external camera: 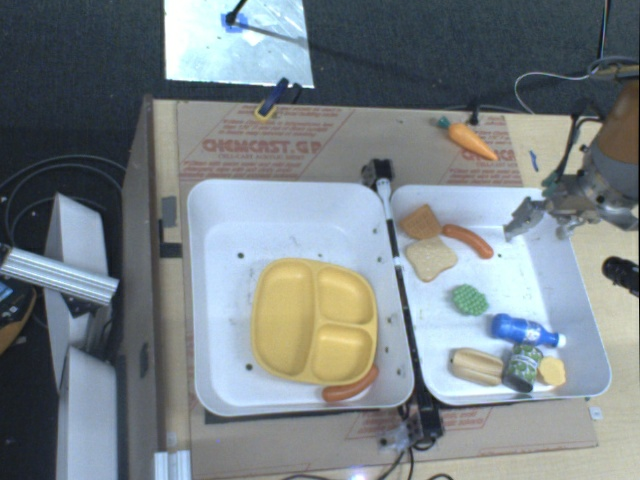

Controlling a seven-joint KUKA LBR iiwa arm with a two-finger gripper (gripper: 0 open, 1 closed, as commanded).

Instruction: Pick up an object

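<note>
The right bin (585, 318) holds two toast slices (423, 221) (432, 258), an orange sausage (468, 240), a green knobbly piece (468, 299), a blue bottle (525, 330), a bun (477, 366), a dark can (522, 366) and a small yellow piece (551, 372). My gripper (540, 226) hangs over the bin's upper right part, to the right of the sausage. It is open, with nothing between its fingers.
The left bin (225, 228) holds a yellow divided plate (315, 320) and a second sausage (350, 386) at its front edge. A toy carrot (468, 138) lies on the cardboard behind the right bin. A black clip (380, 173) sits where the bins meet.
</note>
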